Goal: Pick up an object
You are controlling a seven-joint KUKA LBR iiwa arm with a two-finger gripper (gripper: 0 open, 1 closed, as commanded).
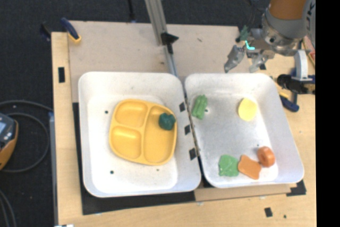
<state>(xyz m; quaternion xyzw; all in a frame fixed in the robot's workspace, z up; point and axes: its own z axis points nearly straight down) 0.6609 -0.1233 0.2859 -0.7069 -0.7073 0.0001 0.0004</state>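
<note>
Claw (246,61): hangs above the far rim of the right bin (281,114), at the end of the grey arm with the orange band; two fingers spread apart, nothing between them, so released.
Nearest candidate: yellow round piece (247,109), lying in the right bin, toward the viewer from the claw and almost straight below it in the picture; well apart from the claw.
Key relation: the claw would have to come forward over the bin and down; no other item lies between it and the yellow piece.
Look of the yellow piece: pale yellow, roundish, flat-looking, no clear long axis; stands alone on bare bin floor.
Other right-bin items: green piece (200,106) near the left wall; light green piece (228,166), orange piece (249,167) and red-orange piece (266,156) clustered at the near edge, the last two touching.
Left bin (95,93): yellow divided plate (142,132) with a dark green piece (167,122) on it.
Worktop (117,48): carries both bins.
</note>
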